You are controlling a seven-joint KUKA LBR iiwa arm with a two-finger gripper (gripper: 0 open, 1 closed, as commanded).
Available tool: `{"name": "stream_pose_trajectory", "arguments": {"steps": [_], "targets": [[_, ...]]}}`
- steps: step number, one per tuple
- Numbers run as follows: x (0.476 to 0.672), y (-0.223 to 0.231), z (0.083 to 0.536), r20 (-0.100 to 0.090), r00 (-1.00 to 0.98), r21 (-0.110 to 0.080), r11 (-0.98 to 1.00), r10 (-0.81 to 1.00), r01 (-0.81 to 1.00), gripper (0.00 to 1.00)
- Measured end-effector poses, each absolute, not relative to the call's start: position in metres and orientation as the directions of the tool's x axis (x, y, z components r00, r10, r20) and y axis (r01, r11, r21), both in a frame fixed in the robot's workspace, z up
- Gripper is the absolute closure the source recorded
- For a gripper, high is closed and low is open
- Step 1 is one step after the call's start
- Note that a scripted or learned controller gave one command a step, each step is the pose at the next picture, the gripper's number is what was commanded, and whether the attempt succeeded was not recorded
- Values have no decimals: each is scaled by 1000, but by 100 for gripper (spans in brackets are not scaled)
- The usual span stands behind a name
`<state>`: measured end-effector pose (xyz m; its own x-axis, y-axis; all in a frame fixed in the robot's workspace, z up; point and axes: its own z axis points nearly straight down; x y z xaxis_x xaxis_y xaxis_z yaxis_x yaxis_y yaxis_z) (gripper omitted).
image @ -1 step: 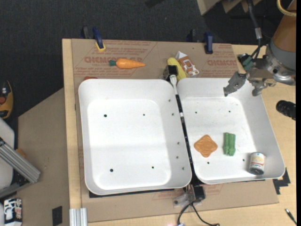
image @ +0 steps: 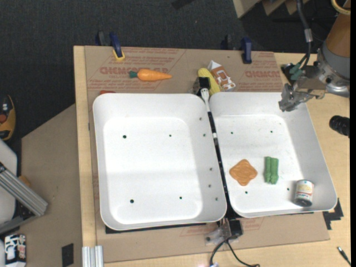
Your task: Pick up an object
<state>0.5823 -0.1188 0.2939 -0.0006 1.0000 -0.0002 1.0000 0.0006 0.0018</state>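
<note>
On the bench, a toy carrot (image: 151, 75) lies on the cardboard beyond the left bin (image: 105, 149), outside it, with its green tip pointing left. Two blue clamps (image: 117, 47) grip the far edge of the cardboard. Between the far corners of the two bins sit a yellow banana-like toy (image: 207, 78) and a small brown and white packet (image: 222, 78), touching each other, both outside the bins.

The right bin (image: 311, 143) holds three things in its near half. An orange, flat, cookie-shaped piece (image: 243, 172) lies towards the bin's left side. Just beside it, to the right, lies a green bean-like toy (image: 271, 169), set lengthwise and apart from the orange piece. Further right, against the bin's near right wall, a small can (image: 303, 193) with a pale label lies tilted.

The gripper (image: 289, 102) hangs over the far right corner of the right bin, well apart from all three things. Whether it is open or closed cannot be told here, and nothing is seen in it.
</note>
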Motion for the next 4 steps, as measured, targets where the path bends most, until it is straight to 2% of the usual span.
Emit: {"name": "stream_pose_trajectory", "arguments": {"steps": [1, 2, 3, 4], "targets": [[535, -155, 335, -2, 1, 3, -1, 1000, 1000, 100], [477, -68, 322, 3, -6, -6, 6, 1000, 1000, 100], [511, 33, 233, 3, -10, -8, 10, 1000, 1000, 100], [551, 117, 297, 3, -9, 10, 9, 1000, 1000, 100]]}}
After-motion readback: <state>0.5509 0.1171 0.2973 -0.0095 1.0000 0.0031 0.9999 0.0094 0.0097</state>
